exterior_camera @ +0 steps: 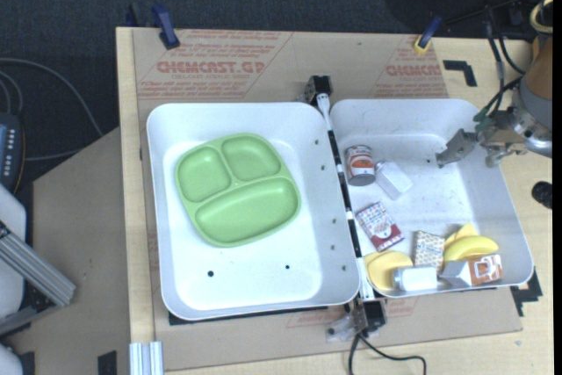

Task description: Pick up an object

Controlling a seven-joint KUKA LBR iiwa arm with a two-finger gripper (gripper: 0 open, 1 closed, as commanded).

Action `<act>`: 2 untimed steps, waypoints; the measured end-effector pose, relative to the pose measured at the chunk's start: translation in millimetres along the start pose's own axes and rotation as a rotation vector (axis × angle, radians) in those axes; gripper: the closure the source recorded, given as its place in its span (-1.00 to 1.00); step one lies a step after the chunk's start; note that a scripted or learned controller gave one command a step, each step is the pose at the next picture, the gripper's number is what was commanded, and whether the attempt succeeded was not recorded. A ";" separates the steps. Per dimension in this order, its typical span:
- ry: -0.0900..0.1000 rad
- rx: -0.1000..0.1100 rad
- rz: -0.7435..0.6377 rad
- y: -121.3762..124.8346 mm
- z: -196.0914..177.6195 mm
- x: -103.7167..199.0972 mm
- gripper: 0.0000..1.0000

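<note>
My gripper [471,152] hangs over the right bin [413,114] near its right wall, open, with nothing between its fingers. Left of it in that bin lie a small red-labelled can [360,164] and a white block [392,180]. A red and white packet [379,226] and a checkered packet [428,248] rest further forward. At the front of the bin a yellow banana-shaped piece [468,243], a second yellow piece [385,267], a white bottle [417,278] and an orange and grey carton [479,270] crowd together. None of them touches the gripper.
The left bin [167,189] holds a green divided plate [235,187]. A black clamp [318,89] sits at the back where the bins meet. Blue clips [163,25] hold the cardboard-covered bench. Bare bin floor lies below the gripper.
</note>
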State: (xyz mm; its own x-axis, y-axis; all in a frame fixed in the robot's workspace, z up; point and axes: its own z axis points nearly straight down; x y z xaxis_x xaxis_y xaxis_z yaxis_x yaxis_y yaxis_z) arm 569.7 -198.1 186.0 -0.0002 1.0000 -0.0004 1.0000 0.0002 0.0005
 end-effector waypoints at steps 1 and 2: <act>0.002 -0.001 -0.002 -58.0 92.9 -21.8 -1.00; 0.007 -0.002 -0.005 39.8 100.8 -19.3 -1.00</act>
State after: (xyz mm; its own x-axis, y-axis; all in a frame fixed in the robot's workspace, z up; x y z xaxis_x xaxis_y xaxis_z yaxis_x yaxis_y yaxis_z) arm 609.5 -217.5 85.2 -0.0053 1.0000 0.0067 1.0000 0.0053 0.0021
